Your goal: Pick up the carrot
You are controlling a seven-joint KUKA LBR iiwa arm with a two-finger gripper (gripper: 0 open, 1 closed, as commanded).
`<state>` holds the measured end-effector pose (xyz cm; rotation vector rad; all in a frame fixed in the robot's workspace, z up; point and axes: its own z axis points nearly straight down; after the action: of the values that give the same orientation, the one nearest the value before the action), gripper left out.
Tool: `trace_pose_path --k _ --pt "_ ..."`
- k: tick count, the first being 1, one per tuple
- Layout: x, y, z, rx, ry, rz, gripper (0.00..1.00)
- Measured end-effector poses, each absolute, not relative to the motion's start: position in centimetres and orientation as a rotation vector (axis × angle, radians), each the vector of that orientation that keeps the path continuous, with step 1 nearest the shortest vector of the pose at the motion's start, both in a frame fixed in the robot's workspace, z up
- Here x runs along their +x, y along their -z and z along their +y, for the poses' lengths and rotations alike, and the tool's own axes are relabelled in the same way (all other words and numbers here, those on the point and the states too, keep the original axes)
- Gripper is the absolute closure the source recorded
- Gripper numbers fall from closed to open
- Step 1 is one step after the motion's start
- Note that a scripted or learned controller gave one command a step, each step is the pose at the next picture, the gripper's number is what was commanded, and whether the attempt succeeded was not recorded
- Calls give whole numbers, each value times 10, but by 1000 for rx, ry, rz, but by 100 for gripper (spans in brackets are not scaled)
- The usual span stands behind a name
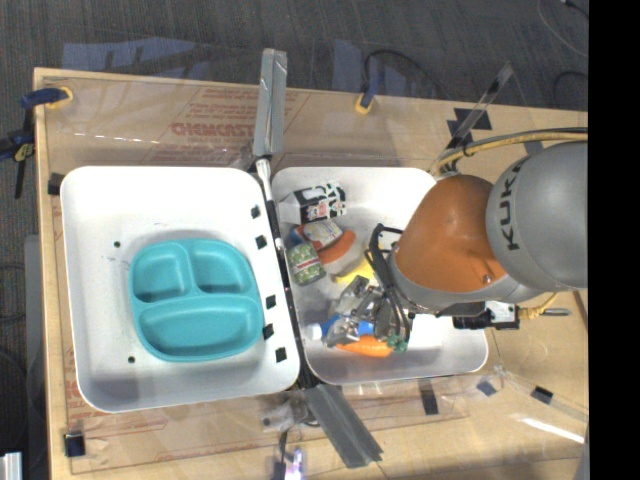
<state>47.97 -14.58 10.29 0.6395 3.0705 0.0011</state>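
Observation:
The carrot (366, 347) is a small orange piece lying near the front of the right bin (455, 358). My gripper (357, 321) hangs low right over it, its metal fingers just above and to the left of the carrot, among the clutter. The arm's orange band and grey wrist cover the bin's right half. Whether the carrot sits between the fingers is hidden from this angle.
The right bin also holds a black-and-white carton (322, 202), a green packet (304, 262), an orange-lidded item (334, 245) and a yellow object (356, 277). The left bin (90, 268) bears a teal divided tray (196, 299). A metal bar divides the bins.

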Motion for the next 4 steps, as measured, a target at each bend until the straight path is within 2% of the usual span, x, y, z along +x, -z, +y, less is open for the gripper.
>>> trace_pose_path --k 1,2,3,4 --pt "478 -208 -128 296 1 3124 100" --pt "477 -213 -149 16 1 3140 100" --pt "477 -213 -149 16 1 3140 0" --pt "500 -92 -182 -15 0 3141 0"
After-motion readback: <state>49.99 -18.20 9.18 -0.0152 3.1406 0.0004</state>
